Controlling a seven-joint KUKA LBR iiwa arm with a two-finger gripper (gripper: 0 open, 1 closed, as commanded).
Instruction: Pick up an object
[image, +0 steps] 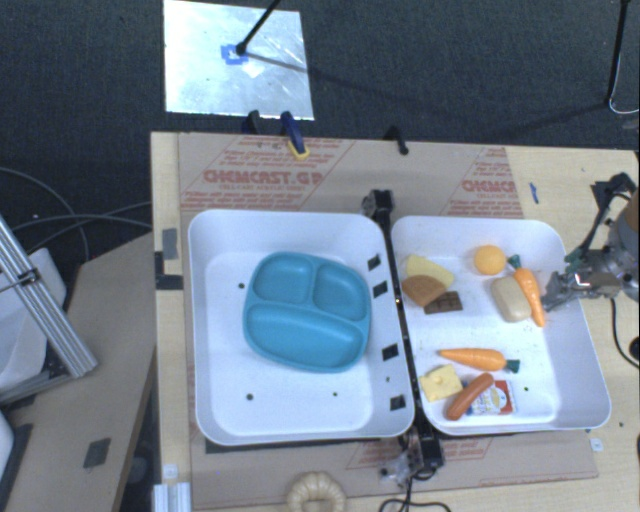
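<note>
The right bin (580, 385) holds several toy foods. An orange ball (489, 260) lies at the back, with a beige potato-like piece (508, 300) and an upright carrot (529, 294) beside it. Another carrot (472, 357) lies across the middle. A red sausage (468, 396) and a yellow cheese cube (440, 382) sit at the front. A brown and yellow piece (425, 280) and a dark chocolate bar (443, 303) lie at the left. My gripper (562, 284) hangs over the bin's right rim, just right of the upright carrot, with nothing seen in it.
A blue divided plate (306, 310) lies in the left bin (215, 300). A small printed packet (492, 401) rests under the sausage. A black divider with clips (392, 300) runs between the bins. A beige ring (317, 492) lies on the bench in front.
</note>
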